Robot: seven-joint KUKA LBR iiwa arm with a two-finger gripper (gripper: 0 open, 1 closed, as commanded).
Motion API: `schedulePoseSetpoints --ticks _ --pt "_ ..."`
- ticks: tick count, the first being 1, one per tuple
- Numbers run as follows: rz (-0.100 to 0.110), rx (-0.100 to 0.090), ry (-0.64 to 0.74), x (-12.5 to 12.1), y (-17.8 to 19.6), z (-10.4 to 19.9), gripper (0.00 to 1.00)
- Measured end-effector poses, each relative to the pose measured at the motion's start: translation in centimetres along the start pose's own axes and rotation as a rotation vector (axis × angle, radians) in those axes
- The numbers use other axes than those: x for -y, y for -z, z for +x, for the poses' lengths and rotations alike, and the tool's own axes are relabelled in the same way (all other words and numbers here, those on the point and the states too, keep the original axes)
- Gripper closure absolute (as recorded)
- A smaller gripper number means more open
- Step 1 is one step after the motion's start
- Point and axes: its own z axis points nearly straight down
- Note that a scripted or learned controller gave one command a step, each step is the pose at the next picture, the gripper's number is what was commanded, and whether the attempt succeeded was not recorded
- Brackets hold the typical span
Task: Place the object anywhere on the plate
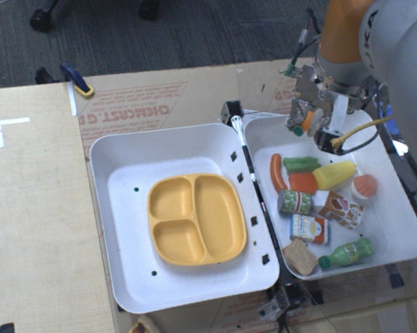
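A yellow plate (198,220) with three compartments lies in the middle of the left bin (132,284), with nothing on it. My gripper (308,128) hangs above the back of the right bin (408,228), well right of the plate and apart from it. A small orange object (307,119) shows between its dark fingers (294,124), and the jaws look shut on it. The wrist and grey arm cover the bin's back right corner.
The right bin holds several toy foods: a red sausage (276,171), a green piece (301,163), a yellow piece (335,175), a green can (296,202), a carton (308,228), a bread slice (301,257) and a green bottle (346,254). A raised rim (250,187) separates the bins.
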Motion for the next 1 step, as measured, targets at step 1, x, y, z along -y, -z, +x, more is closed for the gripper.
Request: schedulePoseSetpoints --ticks 1 --pt "0.000 0.000 0.000 0.00 0.01 0.00 0.00"
